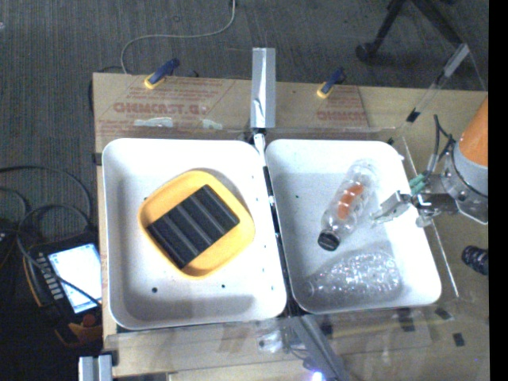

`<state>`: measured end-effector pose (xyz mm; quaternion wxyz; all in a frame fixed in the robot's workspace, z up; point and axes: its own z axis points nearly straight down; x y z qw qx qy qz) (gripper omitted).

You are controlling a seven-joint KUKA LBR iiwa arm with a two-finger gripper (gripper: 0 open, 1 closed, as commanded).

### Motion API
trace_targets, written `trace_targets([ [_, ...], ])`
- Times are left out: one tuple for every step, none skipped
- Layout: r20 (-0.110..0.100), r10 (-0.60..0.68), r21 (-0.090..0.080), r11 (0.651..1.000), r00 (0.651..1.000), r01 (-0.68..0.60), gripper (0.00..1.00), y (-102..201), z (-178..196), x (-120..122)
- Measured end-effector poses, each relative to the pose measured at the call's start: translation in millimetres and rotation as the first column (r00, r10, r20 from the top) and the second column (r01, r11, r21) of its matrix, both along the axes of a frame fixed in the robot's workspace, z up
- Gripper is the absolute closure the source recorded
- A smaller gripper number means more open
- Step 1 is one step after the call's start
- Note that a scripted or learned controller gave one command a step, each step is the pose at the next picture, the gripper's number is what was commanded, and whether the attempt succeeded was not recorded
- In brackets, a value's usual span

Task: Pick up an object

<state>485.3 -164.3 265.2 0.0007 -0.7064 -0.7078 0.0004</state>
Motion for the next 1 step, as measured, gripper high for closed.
trace_targets([
  [0.0,0.138,0.001,0.99,0.99,-0.138,0.0,15.3,-81.2,30.4],
])
